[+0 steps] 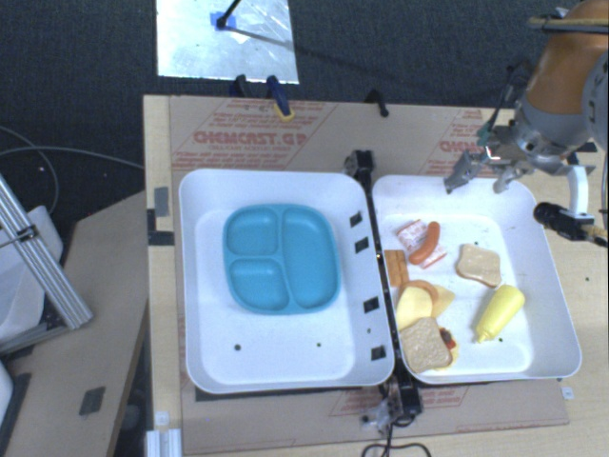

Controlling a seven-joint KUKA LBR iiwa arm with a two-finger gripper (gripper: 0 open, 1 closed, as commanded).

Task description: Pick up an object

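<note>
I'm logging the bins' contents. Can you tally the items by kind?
Blue divided plate: 1
Bread slices: 2
Hot dog: 1
Yellow mustard bottle: 1
Yellow cheese piece: 1
Cracker: 1
Total: 7

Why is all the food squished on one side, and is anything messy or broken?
Nothing looks broken or spilled. The toy food sits loosely in the right bin: a hot dog, bread slice, yellow mustard bottle and a sandwich. The blue divided plate sits in the left bin. The gripper hovers over the right bin's far edge.
</note>
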